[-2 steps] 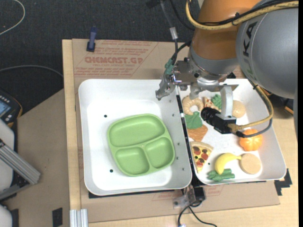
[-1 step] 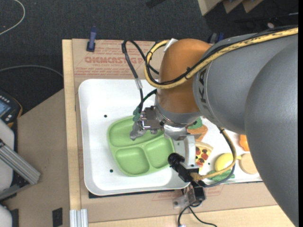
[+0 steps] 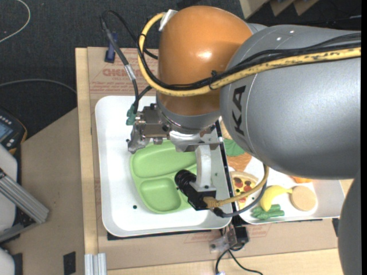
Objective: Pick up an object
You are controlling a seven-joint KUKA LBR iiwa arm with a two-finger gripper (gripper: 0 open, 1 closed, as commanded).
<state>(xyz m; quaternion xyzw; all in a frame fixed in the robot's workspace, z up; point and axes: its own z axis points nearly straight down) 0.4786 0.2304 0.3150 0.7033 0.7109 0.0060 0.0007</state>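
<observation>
**Gripper low over the left bin, at the edge of 1 green tray**

1 light green plastic tray (image 3: 153,195) lies flat in the left white bin (image 3: 112,171), towards that bin's right side. 2 of its compartments show: a larger one at the far end and a smaller, rounded one at the near end. Both are bare. The arm covers the tray's far right part.

The gripper (image 3: 136,143) hangs under the orange band of the grey arm (image 3: 298,102), at the tray's far left corner, close above the bin floor. Its metal body is seen from above, and whether it is apart or together cannot be told. Nothing can be seen held in it.

1 small dark speck (image 3: 135,207) sits on the left bin's floor, just beside the tray's near left edge.

The right white bin (image 3: 324,213) is largely covered by the arm. 6 things show in it:
- 1 yellow toy banana (image 3: 272,196)
- 1 round tan disc (image 3: 303,198), just right of the banana
- 1 green pod-shaped piece (image 3: 268,213), touching the banana's near end
- 1 flat pale wedge with red and dark spots (image 3: 243,183)
- 1 green leafy piece (image 3: 234,148), at the far side
- 1 orange piece (image 3: 302,180), mostly hidden

Both bins rest on 1 brown board with red lettering (image 3: 90,96).
</observation>
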